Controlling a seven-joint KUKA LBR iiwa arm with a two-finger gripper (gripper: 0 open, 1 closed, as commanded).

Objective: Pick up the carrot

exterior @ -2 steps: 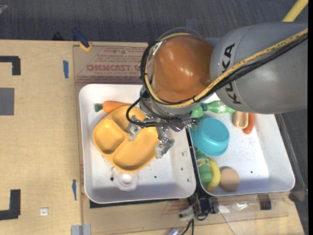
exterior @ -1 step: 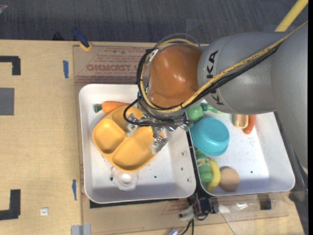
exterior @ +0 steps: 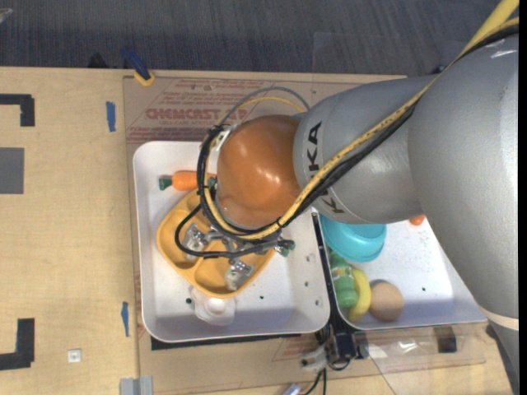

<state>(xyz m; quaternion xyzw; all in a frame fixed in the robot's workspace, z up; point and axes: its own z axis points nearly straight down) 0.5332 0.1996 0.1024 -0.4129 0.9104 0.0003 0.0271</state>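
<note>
The arm's orange band covers most of the hand (exterior: 216,257), which hangs low in the left bin (exterior: 152,303) over a yellow dish (exterior: 174,241). Metal parts of the hand show below the band, just above that dish, but whether its fingers stand apart or together cannot be told, and nothing can be seen between them. Nearer the camera than the hand, a small white object (exterior: 212,308) lies on the bin floor. To the hand's right, in the right bin (exterior: 445,290), sit one tan egg-shaped object (exterior: 385,299), one yellow and green toy (exterior: 352,290) and one turquoise cup (exterior: 356,239). Beyond the hand, toward the bin's far left corner, lies the single carrot (exterior: 183,180): orange, with a green tip, lying flat, partly hidden by cables, apart from the hand.
</note>
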